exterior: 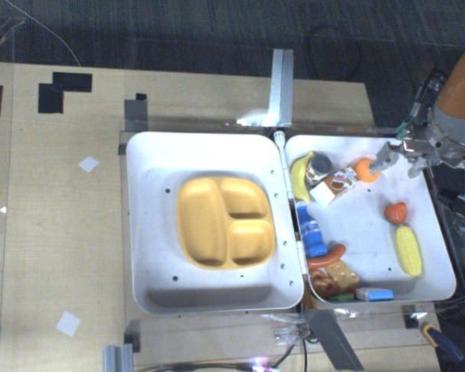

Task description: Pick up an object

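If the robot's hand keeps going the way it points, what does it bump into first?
Probably the orange ball: the hand points left toward it, though the hand may be hanging higher up.

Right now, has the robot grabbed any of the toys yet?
Not yet. The gripper hovers at the far right edge of the right bin, and no toy can be seen between its fingers. The orange ball, tomato, corn and banana all lie in that bin. The yellow tray sits in the left bin. The whole pick is left.
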{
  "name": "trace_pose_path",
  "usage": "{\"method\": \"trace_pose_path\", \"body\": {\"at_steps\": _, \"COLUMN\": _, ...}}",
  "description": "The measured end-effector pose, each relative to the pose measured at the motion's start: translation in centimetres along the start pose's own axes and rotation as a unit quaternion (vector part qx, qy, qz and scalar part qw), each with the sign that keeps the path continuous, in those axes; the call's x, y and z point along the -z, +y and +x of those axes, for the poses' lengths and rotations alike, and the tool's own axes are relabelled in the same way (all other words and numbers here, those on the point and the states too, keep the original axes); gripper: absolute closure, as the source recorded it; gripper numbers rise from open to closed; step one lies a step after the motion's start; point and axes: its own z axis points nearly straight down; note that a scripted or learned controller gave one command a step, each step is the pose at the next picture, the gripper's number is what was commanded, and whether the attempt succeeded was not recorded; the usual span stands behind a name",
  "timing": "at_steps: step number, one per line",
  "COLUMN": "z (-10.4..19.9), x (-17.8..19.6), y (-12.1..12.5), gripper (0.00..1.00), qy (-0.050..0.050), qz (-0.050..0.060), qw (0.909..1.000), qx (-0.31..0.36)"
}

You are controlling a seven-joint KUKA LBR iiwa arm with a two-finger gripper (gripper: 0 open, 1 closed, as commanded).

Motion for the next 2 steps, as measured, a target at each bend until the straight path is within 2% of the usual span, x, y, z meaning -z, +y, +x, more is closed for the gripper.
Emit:
{"method": "trace_pose_path", "body": {"at_steps": 1, "z": 0.38, "x": -5.44, "y": 3.66, "gripper": 0.0, "qy": -0.003, "qz": -0.008, "qw": 0.9869, "qx": 0.161}}
{"method": "trace_pose_path", "body": {"at_steps": 2, "z": 0.6, "x": -4.51, "y": 3.75, "gripper": 1.0, "qy": -0.003, "qz": -0.009, "qw": 0.9863, "qx": 0.165}}
